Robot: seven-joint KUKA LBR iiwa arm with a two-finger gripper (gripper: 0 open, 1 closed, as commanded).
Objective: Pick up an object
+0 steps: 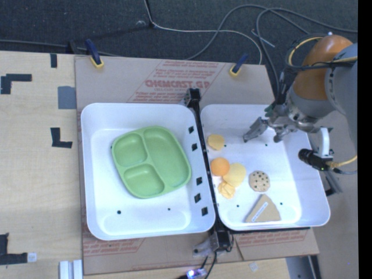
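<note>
Green plastic fills the left bin (96, 156): a three-compartment tray (151, 161) lies flat there, tilted a little, with bare white floor around it. Across the black divider (200, 156), the right bin (302, 211) holds the small pieces that could be picked: a pale yellow piece (215, 142) near the divider, an orange ball (220, 167) touching a yellow lump (235, 174), a small yellow bit (226, 190) below them, a chocolate-chip cookie (259, 181), and a tan wedge (263, 210) near the front wall. The gripper (268, 131) hangs over the bin's upper part, fingers spread and nothing between them, so I judge the pick not yet made. The cookie and wedge stand apart from their neighbours with open floor around them; the orange ball and yellow lump crowd each other, close to the divider.
</note>
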